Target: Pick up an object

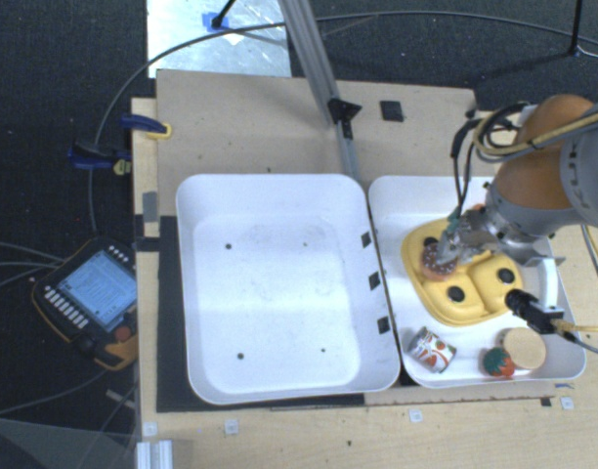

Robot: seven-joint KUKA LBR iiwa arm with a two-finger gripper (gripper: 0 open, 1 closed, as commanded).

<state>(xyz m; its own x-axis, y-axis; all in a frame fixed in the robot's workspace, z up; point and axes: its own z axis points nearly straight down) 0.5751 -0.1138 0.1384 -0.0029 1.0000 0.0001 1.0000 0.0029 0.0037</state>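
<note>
The gripper, grip state not discernible, sits directly upon the yellow toy in the right bin

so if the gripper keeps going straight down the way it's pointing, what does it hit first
Most likely the yellow plastic toy in the right white bin; the gripper sits right over its upper left part, though the height is unclear.
</note>
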